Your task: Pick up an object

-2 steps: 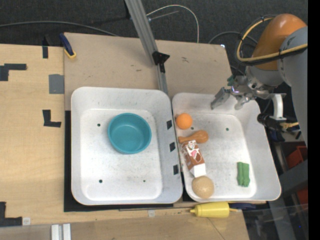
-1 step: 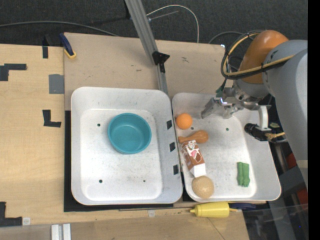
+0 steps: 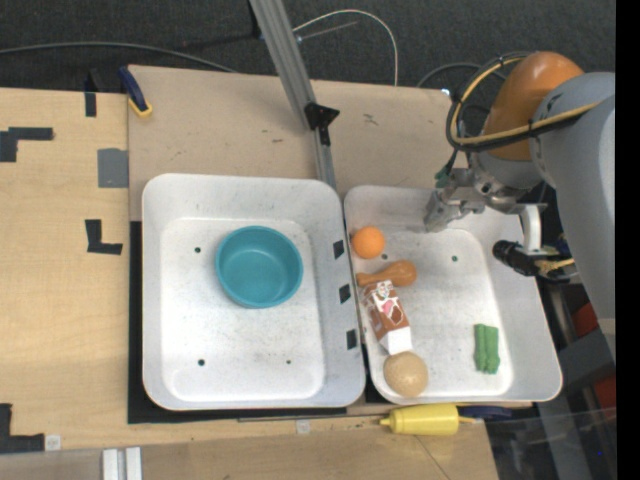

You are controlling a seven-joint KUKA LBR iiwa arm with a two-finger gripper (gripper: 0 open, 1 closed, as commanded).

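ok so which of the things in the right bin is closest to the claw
The orange ball, at the bin's upper left, lies nearest the claw. The brown piece, carton, beige ball and green item sit farther down.

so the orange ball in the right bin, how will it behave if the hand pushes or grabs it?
The orange ball looks round and smooth, so a nudge would probably send it rolling. It sits near the bin wall, which may stop it but crowd the grasp. The hand might squeeze it out sideways if off-centre.
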